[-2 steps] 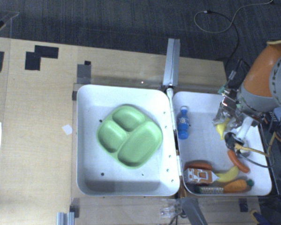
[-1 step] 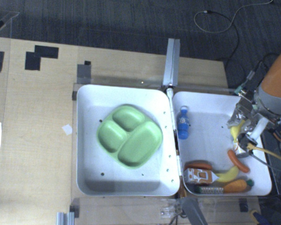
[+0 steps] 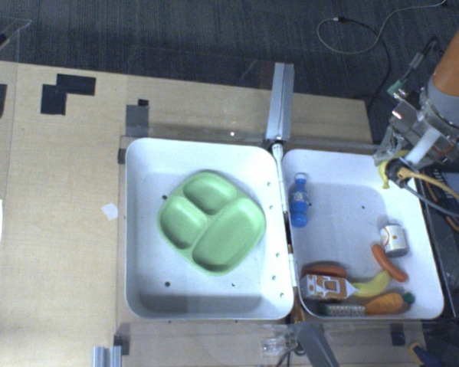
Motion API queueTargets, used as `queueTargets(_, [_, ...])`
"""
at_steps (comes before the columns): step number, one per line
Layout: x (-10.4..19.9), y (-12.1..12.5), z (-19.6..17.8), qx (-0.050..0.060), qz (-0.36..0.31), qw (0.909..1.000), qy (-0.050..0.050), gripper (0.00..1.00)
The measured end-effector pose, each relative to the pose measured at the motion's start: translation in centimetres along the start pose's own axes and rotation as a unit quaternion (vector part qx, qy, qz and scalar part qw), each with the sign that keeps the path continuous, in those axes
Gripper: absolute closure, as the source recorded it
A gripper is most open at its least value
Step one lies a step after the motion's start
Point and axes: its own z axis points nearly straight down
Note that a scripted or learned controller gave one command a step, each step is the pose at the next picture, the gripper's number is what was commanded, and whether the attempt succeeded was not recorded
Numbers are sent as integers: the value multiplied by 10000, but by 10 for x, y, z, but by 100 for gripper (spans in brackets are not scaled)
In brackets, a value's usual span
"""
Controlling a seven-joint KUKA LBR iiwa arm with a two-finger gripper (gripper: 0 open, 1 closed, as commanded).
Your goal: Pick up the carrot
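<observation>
Carrot (image 3: 383, 303) low in the right bin (image 3: 343, 215), flat along the near wall toward the right corner, orange body with a green tip at its right end. Just behind it, close or touching, a curved yellow banana (image 3: 374, 284). Left of both, a small printed carton (image 3: 324, 287) on its side, with a red-brown rounded piece (image 3: 326, 268) just behind it and a dark slim item (image 3: 336, 308) along the near wall in front, too small to name. Farther up the right side, a red sausage (image 3: 389, 262) at a slant, and just beside its upper end a small silver can (image 3: 395, 239). Against the dividing wall, a blue bottle (image 3: 298, 199) with a white cap, lying lengthwise, well apart from that cluster.

In the left bin (image 3: 144, 282), one green divided plate (image 3: 212, 220) with three compartments, near the middle.

Gripper (image 3: 409, 150) over the far right corner of the right bin, well apart from the carrot. Claw released or clenched: cannot tell from this angle.
</observation>
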Motion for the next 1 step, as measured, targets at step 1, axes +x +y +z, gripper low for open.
queueTargets(1, [-4,-57,12,11,1380,9904,-8,100])
